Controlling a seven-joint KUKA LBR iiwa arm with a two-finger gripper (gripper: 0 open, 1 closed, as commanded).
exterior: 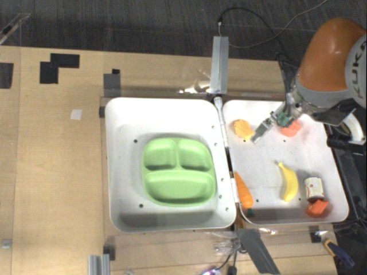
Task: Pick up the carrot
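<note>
Camera view, fixed overhead: I have the gripper [261, 132] hanging over the upper part of the right bin [338, 179], pointing toward the bin's left side. It sits near a yellow-orange toy food [242, 129] and just left of a small red piece [291, 128]. At this size I cannot tell how the end effector is set; nothing shows in it. The carrot [243, 191] lies against the right bin's left wall, low down, well apart from the tool. I judge this the approach step, grasp not yet made. Next move calls for travel down-frame to the carrot, wrist aligned across its long axis; the wall crowds one side. A banana [288, 183] lies nearby. The left bin [123, 153] holds a green divided plate [179, 171].
</note>
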